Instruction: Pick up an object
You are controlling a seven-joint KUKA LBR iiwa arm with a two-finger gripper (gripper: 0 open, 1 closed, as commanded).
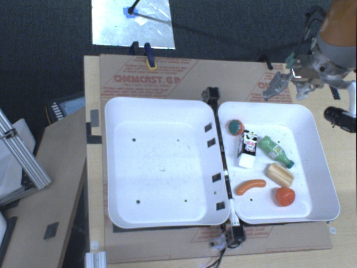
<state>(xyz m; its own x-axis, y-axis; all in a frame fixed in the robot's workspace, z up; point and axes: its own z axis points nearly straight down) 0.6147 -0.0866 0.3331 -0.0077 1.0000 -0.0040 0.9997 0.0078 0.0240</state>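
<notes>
A: Biggest first. Two shallow white plastic bins side by side on the cardboard-covered bench (167, 74). Left white bin (120, 127) has a bare floor, right white bin (312, 149) has all the objects. Why?

B: Looks like the source bin for picking; the candidates sit in a loose cluster running from near the divider to mid-bin, so the far right strip stays free.

A: Arm?

B: Grey arm with orange band (337, 29) sits over the top right, outside the right bin's back rim. The two-finger gripper (284, 85) hangs above the cardboard just behind that rim, fingers spread apart, nothing between them. Likely parked clear before a descent.

A: Objects, big to small.

B: Green plastic bottle (275, 151) lying tilted; tan bread roll (279, 174) just below it; orange sausage-shaped toy (250, 186); black-and-white carton (248, 143) standing above a small white block (246, 161); red tomato-like ball (285, 196); small round orange-and-teal ball (235, 127).

A: Room?

B: Carton and block touch, and hug the divider, tight there. Red ball and sausage have open floor around them, I'd judge those easiest.
</notes>
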